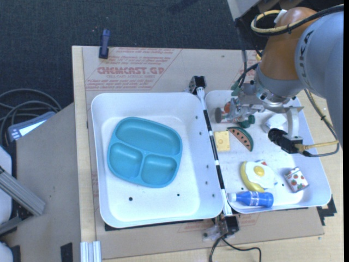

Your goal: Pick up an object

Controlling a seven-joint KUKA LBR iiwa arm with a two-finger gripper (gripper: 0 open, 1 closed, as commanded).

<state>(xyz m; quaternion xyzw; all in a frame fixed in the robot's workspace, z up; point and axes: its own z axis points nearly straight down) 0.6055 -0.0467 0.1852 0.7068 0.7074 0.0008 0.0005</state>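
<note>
My gripper (238, 113) hangs low over the far left part of the right bin (319, 173). A small green thing (246, 122) lies right under it, and a small grey and red piece (218, 114) sits just to its left. Close in front of it lie a watermelon slice (241, 137) and a yellow cheese square (222, 141). Nearer the front are a fried egg (257, 172) resting on a yellow banana (250, 185), a blue and white bottle (251, 199) on its side, and a red and white block (295, 179).
The left bin (103, 111) holds a blue divided plate (144, 152). A black clip (197, 83) sits at the far end of the rim between the two bins. The bins rest on a cardboard sheet (131, 70).
</note>
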